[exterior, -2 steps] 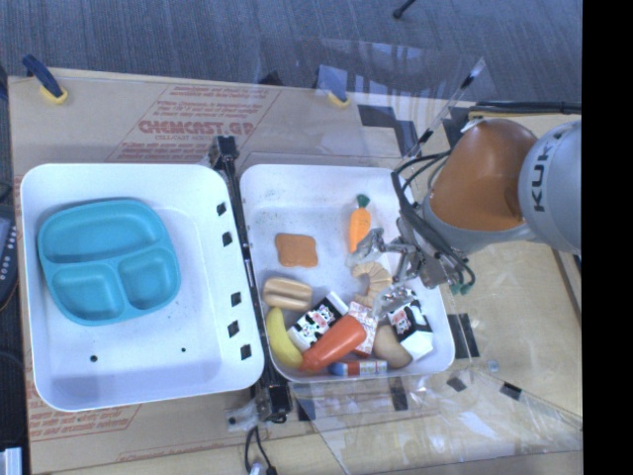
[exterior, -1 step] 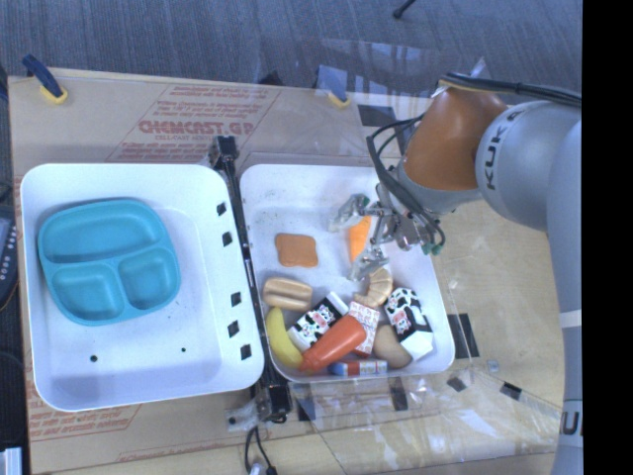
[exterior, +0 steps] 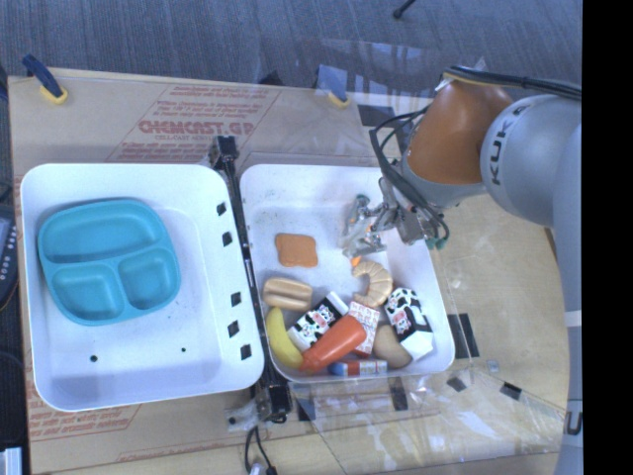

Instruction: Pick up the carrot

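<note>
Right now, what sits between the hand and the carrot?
In the camera view, the croissant lies between the hand and the carrot, with a small red-and-white packet just below it.

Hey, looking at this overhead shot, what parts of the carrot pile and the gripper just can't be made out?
- Gripper: small and blurred in the camera view, so whether its jaws are open or shut cannot be told.
- Carrot: its lower end is hidden by the pile at the right bin front wall.
- Banana: partly covered by the carrot and a cow-print carton.
- Arm: cut off by the right edge.
</note>
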{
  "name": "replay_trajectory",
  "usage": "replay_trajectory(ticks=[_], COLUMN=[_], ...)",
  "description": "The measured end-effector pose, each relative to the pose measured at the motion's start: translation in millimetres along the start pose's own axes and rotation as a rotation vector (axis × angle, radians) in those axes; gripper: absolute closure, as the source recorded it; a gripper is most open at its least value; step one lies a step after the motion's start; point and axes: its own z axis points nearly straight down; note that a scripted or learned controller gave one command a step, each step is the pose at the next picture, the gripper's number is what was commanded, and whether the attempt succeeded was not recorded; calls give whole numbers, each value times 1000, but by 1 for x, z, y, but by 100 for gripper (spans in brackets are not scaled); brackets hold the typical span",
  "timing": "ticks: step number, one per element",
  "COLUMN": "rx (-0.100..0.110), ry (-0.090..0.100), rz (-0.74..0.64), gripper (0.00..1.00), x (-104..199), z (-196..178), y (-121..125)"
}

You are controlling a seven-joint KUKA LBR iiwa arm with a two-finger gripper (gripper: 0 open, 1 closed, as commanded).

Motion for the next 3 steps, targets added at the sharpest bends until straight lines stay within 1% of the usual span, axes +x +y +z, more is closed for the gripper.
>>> replay_trajectory(ticks=[1,2,3], rx=[-2,-3,0], ry=[7,13,3], rz=[194,472,613], gripper=[100,100,100], x=[53,111,121], z=[-47,-52,-132], y=[28,100,123])
